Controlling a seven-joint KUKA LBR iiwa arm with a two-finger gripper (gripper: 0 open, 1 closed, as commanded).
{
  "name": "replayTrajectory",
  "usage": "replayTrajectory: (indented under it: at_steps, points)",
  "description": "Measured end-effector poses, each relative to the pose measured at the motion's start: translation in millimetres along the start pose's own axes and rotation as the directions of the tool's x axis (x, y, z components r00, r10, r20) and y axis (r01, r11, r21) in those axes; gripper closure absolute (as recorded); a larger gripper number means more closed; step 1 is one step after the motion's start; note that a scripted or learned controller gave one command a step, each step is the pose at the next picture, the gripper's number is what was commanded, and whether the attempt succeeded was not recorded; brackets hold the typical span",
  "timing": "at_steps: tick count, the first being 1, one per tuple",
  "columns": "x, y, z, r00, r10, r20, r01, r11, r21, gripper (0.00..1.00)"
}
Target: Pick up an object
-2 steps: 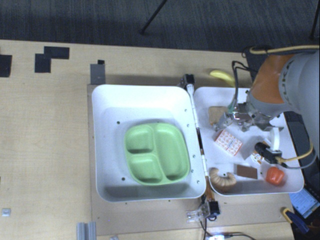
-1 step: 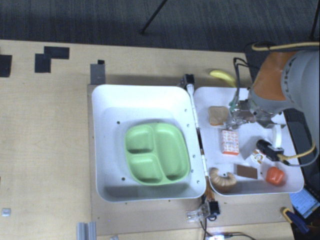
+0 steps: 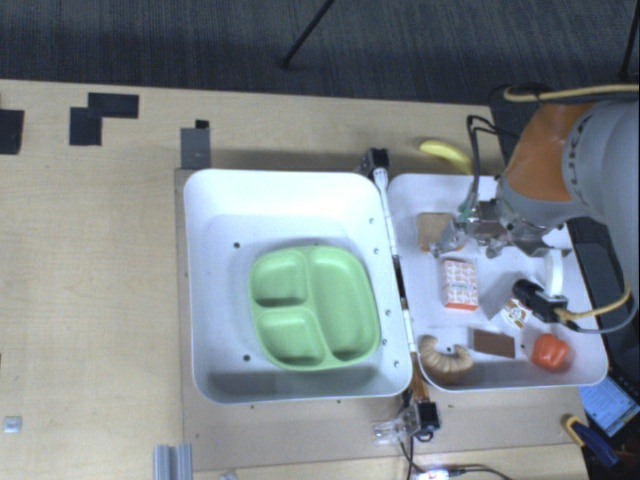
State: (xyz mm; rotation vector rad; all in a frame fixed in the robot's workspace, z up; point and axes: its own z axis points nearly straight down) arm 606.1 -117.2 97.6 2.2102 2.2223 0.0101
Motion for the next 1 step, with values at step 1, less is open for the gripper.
replayTrajectory:
  at_steps: [1]
  points:
    - [0.5,1.4,-11.0,1.0,-0.002,0.0,0.002,1.0,-0.004,1.0]
